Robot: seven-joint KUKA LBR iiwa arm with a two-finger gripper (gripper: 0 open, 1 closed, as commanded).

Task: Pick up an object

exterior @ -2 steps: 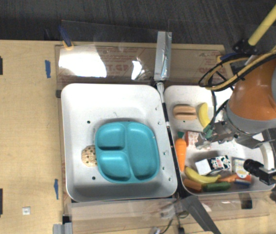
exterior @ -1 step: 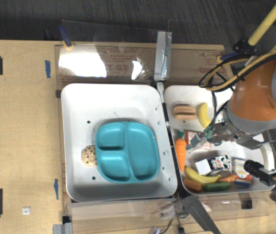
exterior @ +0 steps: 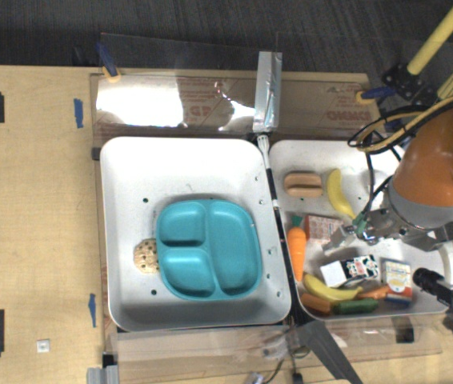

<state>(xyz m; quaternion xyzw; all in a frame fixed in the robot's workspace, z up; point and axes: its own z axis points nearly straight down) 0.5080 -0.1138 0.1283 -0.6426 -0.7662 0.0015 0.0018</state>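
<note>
The grey arm's hand point(exterior: 360, 232) hangs low inside the right white bin point(exterior: 322, 152), over a heap of toy food; how it is set, I cannot tell. A yellow plastic banana point(exterior: 338, 194) lies just beside it, a hot dog point(exterior: 303, 184) nearby. The orange wrist band point(exterior: 433, 166) hides the bin's right side. The left white bin point(exterior: 130, 174) holds a teal divided plate point(exterior: 208, 247) with a cookie point(exterior: 146, 255) at its edge.

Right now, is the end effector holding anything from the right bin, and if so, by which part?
Cannot be told. The end effector sits low in the right bin, above the clutter near the carrot, and no object shows clearly between its tips.
</note>
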